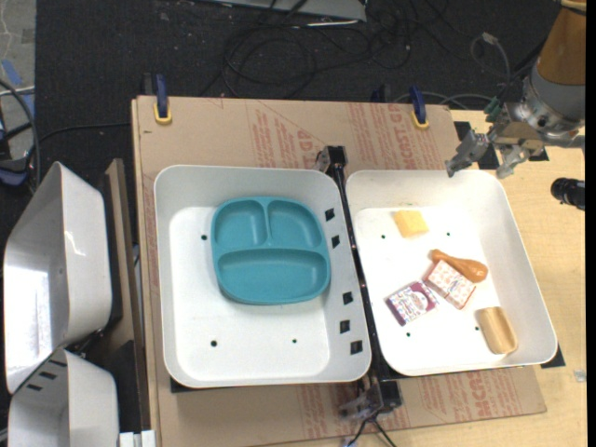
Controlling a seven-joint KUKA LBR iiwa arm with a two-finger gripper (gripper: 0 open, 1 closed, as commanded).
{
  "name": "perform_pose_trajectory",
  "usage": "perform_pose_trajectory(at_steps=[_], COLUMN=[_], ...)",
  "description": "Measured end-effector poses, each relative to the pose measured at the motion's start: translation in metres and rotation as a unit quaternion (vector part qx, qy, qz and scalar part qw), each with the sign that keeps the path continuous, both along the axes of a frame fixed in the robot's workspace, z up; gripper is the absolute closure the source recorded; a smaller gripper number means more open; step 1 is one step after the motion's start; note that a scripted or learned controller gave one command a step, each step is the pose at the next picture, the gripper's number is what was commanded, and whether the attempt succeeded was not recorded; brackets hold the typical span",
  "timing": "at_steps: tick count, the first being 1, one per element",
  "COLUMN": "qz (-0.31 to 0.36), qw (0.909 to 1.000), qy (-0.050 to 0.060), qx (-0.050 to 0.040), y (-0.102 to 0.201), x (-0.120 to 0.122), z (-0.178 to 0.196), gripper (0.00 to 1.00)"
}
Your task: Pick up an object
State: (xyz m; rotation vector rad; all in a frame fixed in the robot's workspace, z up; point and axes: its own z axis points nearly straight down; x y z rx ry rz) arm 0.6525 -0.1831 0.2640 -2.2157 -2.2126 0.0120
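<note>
Fingers [463, 159] are seen spread apart with nothing between them; the gripper [486, 155] hangs over the far rim of the right bin [521, 236], above the bench edge, clear of all contents.

Candidate objects lie in the right bin: a yellow block [410, 223] near the far end, an orange carrot-like toy [459, 265], a pink-white packet [451, 284] touching it, a purple packet [412, 302] just beside that, and a tan bread-like piece [496, 330] near the front right corner. The left bin [177, 277] holds a teal plate [271, 250].

Handling, judged: all are likely light toy or foam items. The yellow block is probably the easiest, being alone, compact, and open on all sides for a pinch across its short width. The tan piece looks soft and rounded; it could be taken across its narrow middle, though the wall is close. The packets are flat and probably slick; a top pinch is likely to slip off or scrape the floor. The carrot and pink packet touch, so one may be dragged with the other.

Bin floor is smooth white plastic with sloped walls; objects may slide when nudged. Brown board [242, 133] lies under both bins, with black floor and cables [270, 45] behind.
</note>
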Motion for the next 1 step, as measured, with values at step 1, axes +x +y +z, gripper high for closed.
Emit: perform_pose_trajectory(at_steps=[1], qz=[0.002], qw=[1.0], qy=[-0.007], qx=[-0.0012], y=[0.001], x=[0.0021], z=[0.0088], gripper=[0.0])
